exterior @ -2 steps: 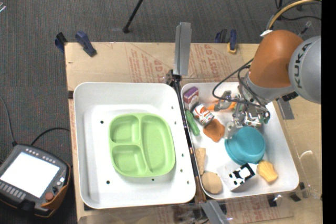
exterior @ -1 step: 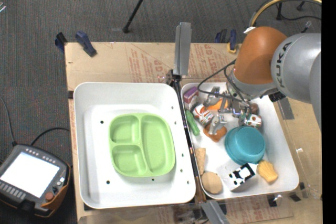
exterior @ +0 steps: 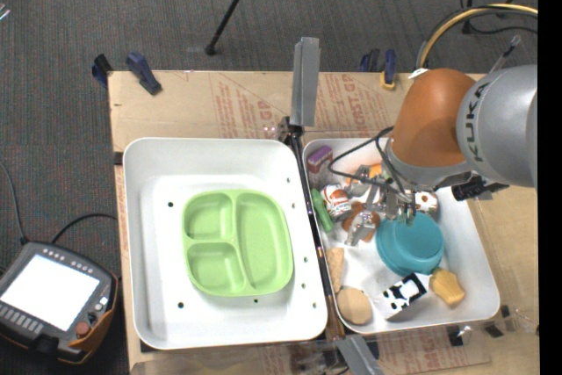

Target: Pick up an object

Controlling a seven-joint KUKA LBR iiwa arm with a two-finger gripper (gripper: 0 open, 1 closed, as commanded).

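Observation:
My gripper (exterior: 362, 222) reaches down into the right bin (exterior: 474, 234), just left of a teal bowl (exterior: 410, 245). Its metal fingers (exterior: 356, 230) hang over small items near the bin's left side: a white and red toy (exterior: 335, 197) and a green piece (exterior: 320, 210). Nothing shows clearly between the fingers. The arm's orange band (exterior: 435, 118) and grey wrist cover the bin's upper right part.
The left bin (exterior: 149, 189) holds a green divided plate (exterior: 237, 242). In the right bin lie a purple block (exterior: 319, 157), a tan round item (exterior: 355, 305), a black and white toy (exterior: 404, 292) and a yellow piece (exterior: 446, 285). A tablet (exterior: 53, 294) sits at lower left.

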